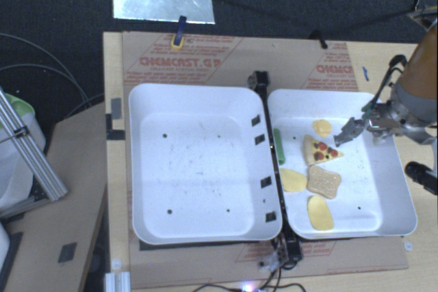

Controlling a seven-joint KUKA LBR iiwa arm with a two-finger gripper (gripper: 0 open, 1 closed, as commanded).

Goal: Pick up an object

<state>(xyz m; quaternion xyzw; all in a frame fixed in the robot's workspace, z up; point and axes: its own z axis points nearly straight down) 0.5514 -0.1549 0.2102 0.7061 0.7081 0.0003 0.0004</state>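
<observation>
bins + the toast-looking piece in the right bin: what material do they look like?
Two shallow white bins: likely moulded plastic, smooth with a slight sheen, rounded corners. Tan toast-shaped slice: probably plastic or rubber toy food, matte, uniform colour; can't tell which.

Both bins white; left bin [198,167] speckled with small dark marks. In right bin [383,215]: green stick [279,146] at its left wall; pizza slice [320,150] yellow with red dots; toast [324,181] pale tan; three plain yellow pieces [319,213] around the toast. Bench [226,55] tan, red lettering.
</observation>
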